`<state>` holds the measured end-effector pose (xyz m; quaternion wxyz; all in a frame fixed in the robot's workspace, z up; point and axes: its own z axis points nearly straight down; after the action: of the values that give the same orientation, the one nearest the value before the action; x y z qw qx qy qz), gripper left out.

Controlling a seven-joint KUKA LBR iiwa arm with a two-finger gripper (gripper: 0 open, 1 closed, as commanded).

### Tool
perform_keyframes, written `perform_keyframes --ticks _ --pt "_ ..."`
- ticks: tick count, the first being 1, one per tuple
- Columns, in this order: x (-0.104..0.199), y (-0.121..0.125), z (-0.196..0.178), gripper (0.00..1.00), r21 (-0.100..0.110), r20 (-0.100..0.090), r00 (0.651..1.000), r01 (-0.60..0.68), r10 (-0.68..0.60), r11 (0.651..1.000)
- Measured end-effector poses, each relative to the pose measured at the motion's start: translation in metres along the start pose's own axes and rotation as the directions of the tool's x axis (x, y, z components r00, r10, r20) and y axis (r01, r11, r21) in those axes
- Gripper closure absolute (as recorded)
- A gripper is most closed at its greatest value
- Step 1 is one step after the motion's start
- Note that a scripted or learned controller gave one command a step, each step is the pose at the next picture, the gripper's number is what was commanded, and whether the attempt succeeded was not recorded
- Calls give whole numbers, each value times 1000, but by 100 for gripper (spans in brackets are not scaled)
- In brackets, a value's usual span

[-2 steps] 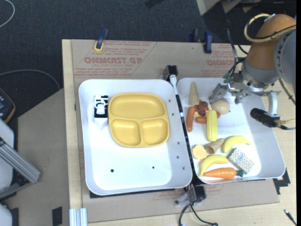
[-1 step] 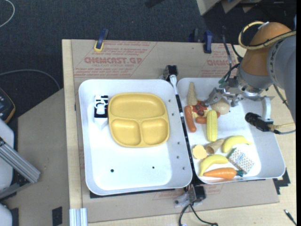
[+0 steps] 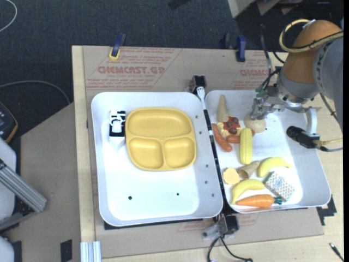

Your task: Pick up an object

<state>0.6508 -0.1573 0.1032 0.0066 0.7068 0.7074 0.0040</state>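
Two white bins sit on the worktop (image 3: 87, 91); the claw (image 3: 257, 113) hovers over a pale round food (image 3: 256, 125) in the right bin (image 3: 311, 173), its state unclear.

You had bright, even overhead light; the white bins (image 3: 109, 201) glared almost featureless, shadows stayed soft and thin, the dark floor (image 3: 54, 15) looked grainy, and focus was slightly soft.
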Motion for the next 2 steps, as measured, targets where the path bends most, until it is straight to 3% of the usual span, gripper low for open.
perform_keyframes --ticks 2 --pt "-18 3 -108 100 6 0 1000 0 0 1000"
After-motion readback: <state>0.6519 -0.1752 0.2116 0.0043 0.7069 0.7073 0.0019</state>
